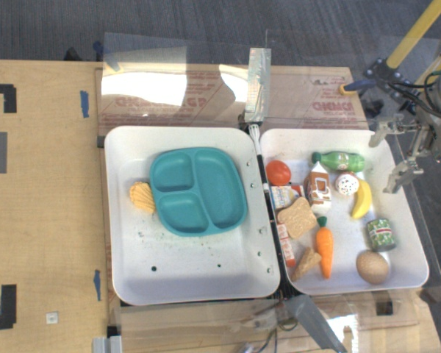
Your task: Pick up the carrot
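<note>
your carrot, orange with a green top, lies near the right bin's front edge, well apart from the pincer, whose state you cannot tell.

right bin: crowded. the carrot lies lengthwise near the front, hemmed on its left by a cracker and a smaller biscuit, both just beside it. a milk carton stands close above its leafy end. to its right, bare floor runs as far as the can and egg; this is the widest approach lane. the banana and a white ball sit further back, apart from the carrot. the tomato and sachets line the dividing wall. left bin: a teal tray fills the middle; its front floor is open.
</note>
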`<state>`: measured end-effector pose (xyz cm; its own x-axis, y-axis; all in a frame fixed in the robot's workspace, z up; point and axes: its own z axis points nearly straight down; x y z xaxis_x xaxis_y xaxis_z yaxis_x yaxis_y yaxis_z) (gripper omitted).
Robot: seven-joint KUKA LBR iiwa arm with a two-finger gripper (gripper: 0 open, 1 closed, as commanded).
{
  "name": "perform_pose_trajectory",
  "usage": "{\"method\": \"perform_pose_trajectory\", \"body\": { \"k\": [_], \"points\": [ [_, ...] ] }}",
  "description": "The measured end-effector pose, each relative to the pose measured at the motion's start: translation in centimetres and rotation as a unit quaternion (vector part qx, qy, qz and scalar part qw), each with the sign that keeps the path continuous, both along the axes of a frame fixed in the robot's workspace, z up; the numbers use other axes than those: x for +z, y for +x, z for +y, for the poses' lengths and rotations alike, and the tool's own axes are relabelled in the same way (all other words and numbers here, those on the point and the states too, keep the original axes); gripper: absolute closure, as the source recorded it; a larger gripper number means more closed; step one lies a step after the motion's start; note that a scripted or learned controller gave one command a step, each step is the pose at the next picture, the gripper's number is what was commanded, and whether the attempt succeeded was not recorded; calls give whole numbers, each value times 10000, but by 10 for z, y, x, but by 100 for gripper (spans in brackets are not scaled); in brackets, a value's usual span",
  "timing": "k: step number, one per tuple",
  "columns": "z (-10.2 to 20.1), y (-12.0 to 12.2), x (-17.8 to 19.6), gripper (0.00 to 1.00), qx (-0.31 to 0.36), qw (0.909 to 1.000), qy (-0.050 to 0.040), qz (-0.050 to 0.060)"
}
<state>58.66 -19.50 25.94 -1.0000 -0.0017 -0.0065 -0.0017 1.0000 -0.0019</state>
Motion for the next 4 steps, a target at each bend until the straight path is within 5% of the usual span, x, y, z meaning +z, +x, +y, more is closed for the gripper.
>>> {"method": "perform_pose_trajectory", "body": {
  "k": [1, 3, 4],
  "points": [
    [47, -71, -136, 0, -90, 9999, 31, 77],
    [101, -103, -170, 0, -191, 9998, -2, -31],
    [102, -103, -160, 100, -181, 9998, 0, -23]
  ]
}}
